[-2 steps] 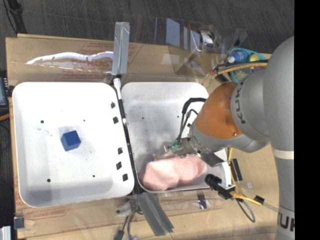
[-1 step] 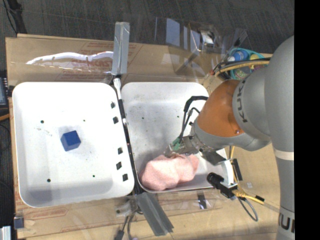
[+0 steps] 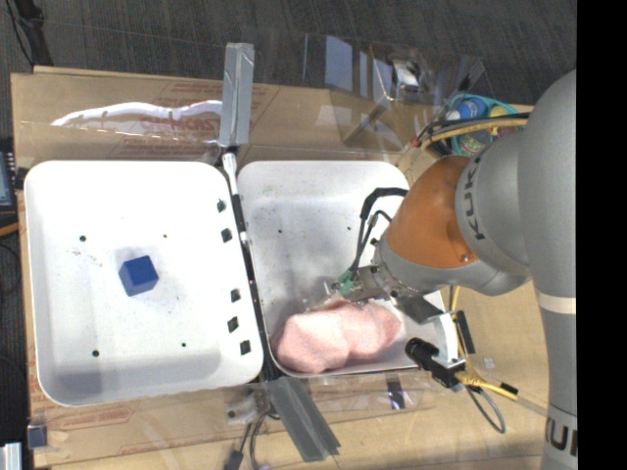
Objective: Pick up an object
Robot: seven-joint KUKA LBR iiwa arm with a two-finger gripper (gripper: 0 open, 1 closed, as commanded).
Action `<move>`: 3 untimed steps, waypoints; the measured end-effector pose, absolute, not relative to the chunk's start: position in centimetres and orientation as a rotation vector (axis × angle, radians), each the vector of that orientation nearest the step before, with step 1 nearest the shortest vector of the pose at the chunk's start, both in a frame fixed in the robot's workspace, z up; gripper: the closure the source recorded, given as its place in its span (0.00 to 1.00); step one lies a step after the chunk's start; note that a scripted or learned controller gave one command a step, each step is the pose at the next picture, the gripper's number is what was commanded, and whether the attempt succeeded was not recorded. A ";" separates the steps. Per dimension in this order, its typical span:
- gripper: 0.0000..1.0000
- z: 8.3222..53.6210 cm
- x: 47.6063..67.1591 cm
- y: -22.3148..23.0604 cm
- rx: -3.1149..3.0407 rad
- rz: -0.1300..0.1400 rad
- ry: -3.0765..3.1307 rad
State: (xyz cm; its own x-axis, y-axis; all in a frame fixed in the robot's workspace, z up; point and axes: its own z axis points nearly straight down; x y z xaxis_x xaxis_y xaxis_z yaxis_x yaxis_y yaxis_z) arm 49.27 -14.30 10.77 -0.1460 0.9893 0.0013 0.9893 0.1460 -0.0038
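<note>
A: Grey and orange fill the space above the right bin [image 3: 294, 194]: the arm [image 3: 490, 223] leans in over that bin's near right part, its wrist low above the floor.

B: And the left bin [image 3: 59, 262], next to it?

A: It shares a wall with the right bin. Inside it, well apart from the arm, sits one small blue cube [image 3: 139, 274].

B: What lies in the right bin itself?

A: A pink soft object [image 3: 340, 339], lumpy like a cushion, resting along the right bin's near wall. Its long axis runs side to side, parallel to that wall.

B: So which way is it from the gripper?

A: The gripper [image 3: 364, 284] sits just above the pink soft object's far edge, toward its right half. The pink mass spreads from there toward the near wall and to the left. I judge it the likely target, since the blue cube is a whole bin away.

B: How are the fingers set?

A: That is not something I can tell; the wrist and some dark fittings cover them. The tip looks to be at or touching the pink surface, but nothing is visibly clasped.

B: And the next move?

A: Probably a short descent into the pink bulk, closing across its short axis.
</note>
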 end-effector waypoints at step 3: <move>0.00 10.0 52.2 -12.0 -2.046 0.005 -2.377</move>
State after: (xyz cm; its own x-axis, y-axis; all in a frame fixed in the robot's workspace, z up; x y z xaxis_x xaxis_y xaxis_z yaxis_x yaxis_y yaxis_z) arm 52.17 -11.96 10.03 -0.1490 0.9888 0.0015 0.9888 0.1490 -0.0059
